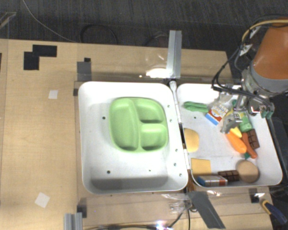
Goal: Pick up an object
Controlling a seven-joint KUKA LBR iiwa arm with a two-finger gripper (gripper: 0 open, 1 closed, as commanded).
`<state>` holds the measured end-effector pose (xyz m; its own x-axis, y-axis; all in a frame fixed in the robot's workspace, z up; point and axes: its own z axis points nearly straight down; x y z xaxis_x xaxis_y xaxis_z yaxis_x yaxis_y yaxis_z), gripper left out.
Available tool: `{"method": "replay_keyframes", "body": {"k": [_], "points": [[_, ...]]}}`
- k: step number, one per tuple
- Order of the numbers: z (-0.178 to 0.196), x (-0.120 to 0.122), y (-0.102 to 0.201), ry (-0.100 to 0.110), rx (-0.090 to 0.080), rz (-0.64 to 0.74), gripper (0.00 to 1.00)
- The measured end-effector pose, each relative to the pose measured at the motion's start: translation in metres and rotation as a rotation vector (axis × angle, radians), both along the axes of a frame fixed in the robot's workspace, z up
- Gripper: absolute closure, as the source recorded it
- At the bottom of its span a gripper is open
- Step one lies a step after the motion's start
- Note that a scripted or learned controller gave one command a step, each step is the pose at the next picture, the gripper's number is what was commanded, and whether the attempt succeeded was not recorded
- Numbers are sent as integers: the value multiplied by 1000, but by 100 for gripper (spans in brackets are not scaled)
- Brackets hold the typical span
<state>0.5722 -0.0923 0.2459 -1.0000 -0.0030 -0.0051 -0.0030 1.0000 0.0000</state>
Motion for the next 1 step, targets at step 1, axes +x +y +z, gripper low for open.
{"method": "replay_keyframes", "body": {"k": [1], "points": [[-151,-37,-59,-5,-1,-26,0]]}}
